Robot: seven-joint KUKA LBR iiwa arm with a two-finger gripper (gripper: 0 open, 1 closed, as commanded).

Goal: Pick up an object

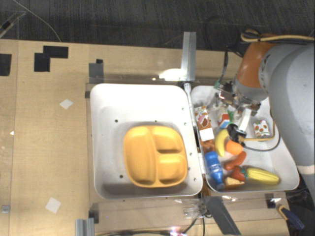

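The right bin (288, 161) holds a heap of toy food: a yellow banana (221, 142), an orange piece (235, 148), a blue bottle (213, 165), a corn cob (262, 176), a red piece (236, 161) and a small printed box (261, 128). A red and white packet (203, 118) lies by the bin's left wall. My gripper (228, 103) hangs low over the far part of this bin, just behind the banana and right of the packet. Nothing can be made out in its grasp.
The left bin (106, 112) holds a yellow divided plate (154, 155). A metal post (189, 58) stands behind the gap between the bins. The grey arm (290, 97) covers the right bin's far right side.
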